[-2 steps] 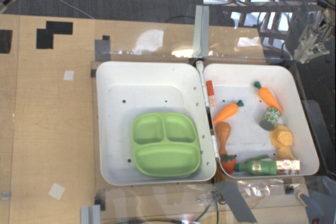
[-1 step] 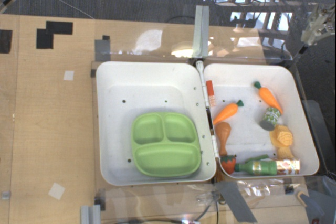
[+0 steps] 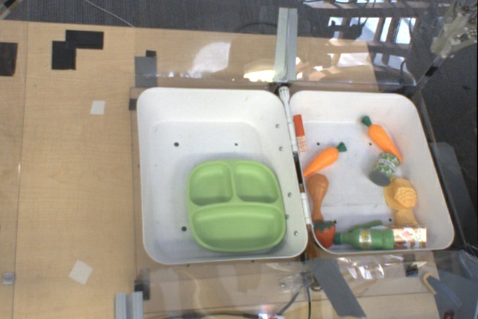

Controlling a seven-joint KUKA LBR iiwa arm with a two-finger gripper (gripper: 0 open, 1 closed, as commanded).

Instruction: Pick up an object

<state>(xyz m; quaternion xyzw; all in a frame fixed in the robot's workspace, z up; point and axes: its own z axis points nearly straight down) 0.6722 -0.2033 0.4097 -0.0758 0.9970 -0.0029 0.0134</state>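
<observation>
The gripper [image 3: 457, 32] is hanging at the upper right edge of the frame, past the far corner of the right-hand shallow white bin [image 3: 418, 116], blurred and touching none of the things.

Nearest it, an orange toy carrot with a green top [image 3: 382, 137] is lying in that bin's upper right part, just above a small grey-green can [image 3: 384, 169] and a yellow lumpy toy [image 3: 402, 196]. A second orange carrot [image 3: 323, 159] is lying left of centre, above a brown toy drumstick [image 3: 317, 190]. A green bottle with a pale label [image 3: 377, 237] is lying on its side along the near wall. A red-and-white tube [image 3: 299, 133] is resting beside the divider.

A light green sectioned plastic plate [image 3: 237, 204] is sitting in the left-hand white bin [image 3: 160, 131], on the wooden worktop [image 3: 67, 183].
</observation>
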